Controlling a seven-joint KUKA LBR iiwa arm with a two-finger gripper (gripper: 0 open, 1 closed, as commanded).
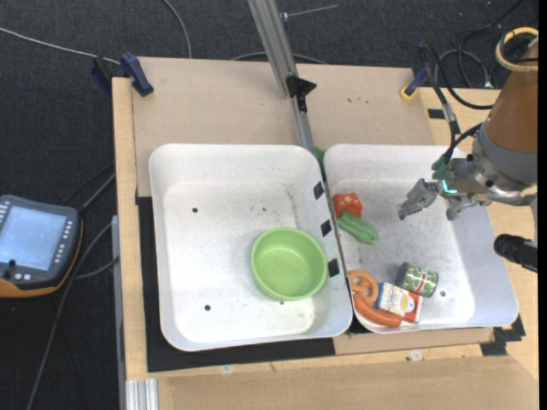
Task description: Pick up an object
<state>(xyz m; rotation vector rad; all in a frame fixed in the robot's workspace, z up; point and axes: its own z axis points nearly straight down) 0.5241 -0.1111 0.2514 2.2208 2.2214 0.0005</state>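
One green bowl (289,264), perhaps five small items (356,227) right

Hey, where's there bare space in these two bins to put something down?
Left white bin: bare floor left of and behind the round green plastic bowl. Right white bin: crowded along the divider and front, by the green toy and small can; back-left corner bare.
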